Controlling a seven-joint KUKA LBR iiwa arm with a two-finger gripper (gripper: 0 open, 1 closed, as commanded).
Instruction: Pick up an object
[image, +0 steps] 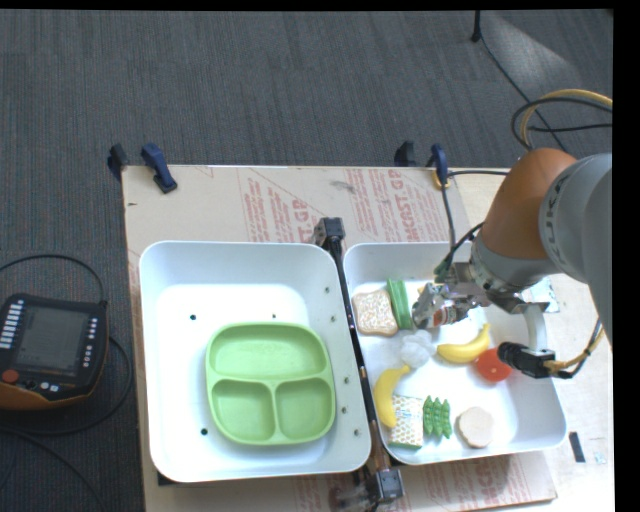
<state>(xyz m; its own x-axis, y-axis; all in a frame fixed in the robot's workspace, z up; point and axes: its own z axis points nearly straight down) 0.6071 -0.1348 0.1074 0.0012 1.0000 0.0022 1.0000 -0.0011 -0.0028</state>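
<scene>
Grey carpet surrounds the desk (250, 200), a bare board with blue clamps at its far edge. Well to the left of the hand (437, 303) lies the left bin (170, 270), and in it a green divided plate (270, 382) with open white floor all round. The hand itself hangs low in the right bin (530, 425), in the far half, under the grey arm (560, 220) with its orange band; whether it is open or closed I cannot tell (the fingers are lost against the clutter).

Just left of the hand is a slice of toast (377, 311), and between them a green strip-like piece (399, 300), close to the bin's dividing edge. Right beneath the hand sits a crumpled white lump (418, 349). Near it, toward the front and right, lies a banana (466, 347), and beyond that a red tomato (491, 366). Further toward the front edge sit a second banana (387, 388), a sandwich wedge (406, 422), a green pea pod (436, 417) and a round biscuit (475, 427). Little free floor remains between them.
</scene>
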